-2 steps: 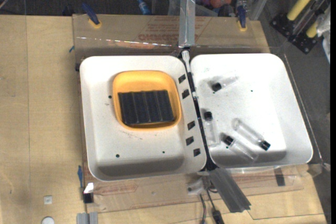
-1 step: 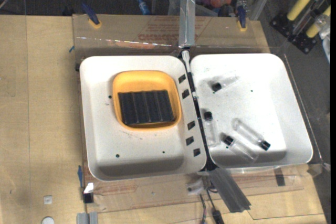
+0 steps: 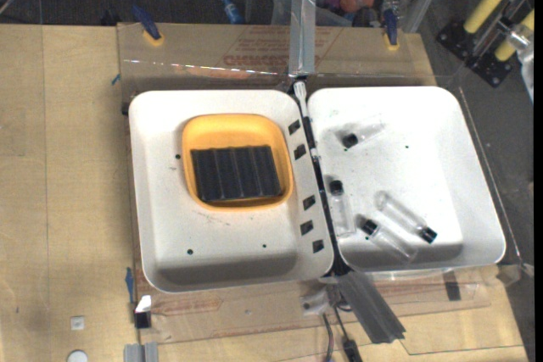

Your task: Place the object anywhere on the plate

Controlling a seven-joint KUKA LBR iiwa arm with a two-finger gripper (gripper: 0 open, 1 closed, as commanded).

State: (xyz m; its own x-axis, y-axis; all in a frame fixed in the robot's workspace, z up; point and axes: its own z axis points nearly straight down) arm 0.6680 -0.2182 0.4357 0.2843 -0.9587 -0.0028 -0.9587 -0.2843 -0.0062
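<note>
The left bin (image 3: 157,208) and the right bin (image 3: 450,148) are set side by side on the bench (image 3: 51,182), their inner rims touching. An orange plate (image 3: 227,125) is located in the left bin, nearer its far edge and right rim. A dark ribbed block (image 3: 236,172) is laid flat on the plate, within its rim. Clear vials (image 3: 405,221) with black caps are scattered in the right bin, mostly towards its left rim and near edge. Whether the pincer is apart or together cannot be told.
</note>
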